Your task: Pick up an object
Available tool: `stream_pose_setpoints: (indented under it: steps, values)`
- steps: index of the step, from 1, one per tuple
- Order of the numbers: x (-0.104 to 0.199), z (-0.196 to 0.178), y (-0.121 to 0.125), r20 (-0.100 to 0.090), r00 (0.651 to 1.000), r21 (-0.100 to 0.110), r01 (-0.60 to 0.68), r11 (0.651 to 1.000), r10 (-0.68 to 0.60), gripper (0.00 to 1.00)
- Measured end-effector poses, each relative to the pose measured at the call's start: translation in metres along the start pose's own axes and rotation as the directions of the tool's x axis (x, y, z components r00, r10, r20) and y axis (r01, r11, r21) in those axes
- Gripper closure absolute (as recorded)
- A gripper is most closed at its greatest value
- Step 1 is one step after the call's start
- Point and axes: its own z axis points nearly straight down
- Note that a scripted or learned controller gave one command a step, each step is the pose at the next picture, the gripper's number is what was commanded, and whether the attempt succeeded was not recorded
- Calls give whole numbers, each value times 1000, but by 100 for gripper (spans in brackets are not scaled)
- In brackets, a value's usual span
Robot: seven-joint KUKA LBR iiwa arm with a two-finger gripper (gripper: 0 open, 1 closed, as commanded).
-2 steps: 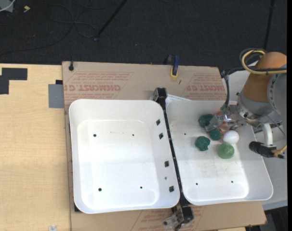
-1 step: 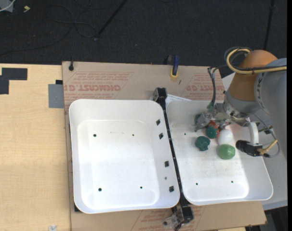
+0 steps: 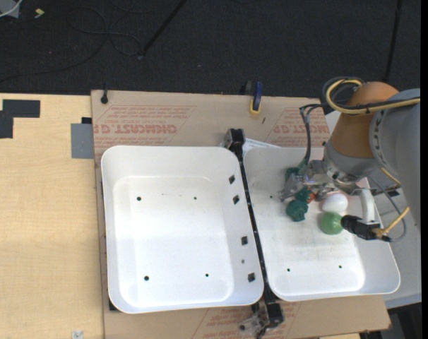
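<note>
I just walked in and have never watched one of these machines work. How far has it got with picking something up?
Done so far: the arm has reached into the right bin, and its pincer sits low among the objects there. In hand: nothing clearly; the dark teal object lies right at the pincer, but a grip can't be made out. Left: grasping and lifting. The white ball and green ball rest beside it.

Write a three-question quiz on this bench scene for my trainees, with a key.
1. True or false: the gripper is over the left bin.
2. Which object lies nearest the gripper: A) dark green object, B) light green ball, C) white ball?
3. Fill in: the arm's band above the wrist is ____.

Key: 1 false, it is over the right bin; 2 A; 3 orange.
</note>
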Motion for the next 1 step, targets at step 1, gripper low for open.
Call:
stream_pose_setpoints:
  steps: [1]
  values:
    - [-2, -11, 1, 1, 1000, -2, -2, 1000, 2, 100]
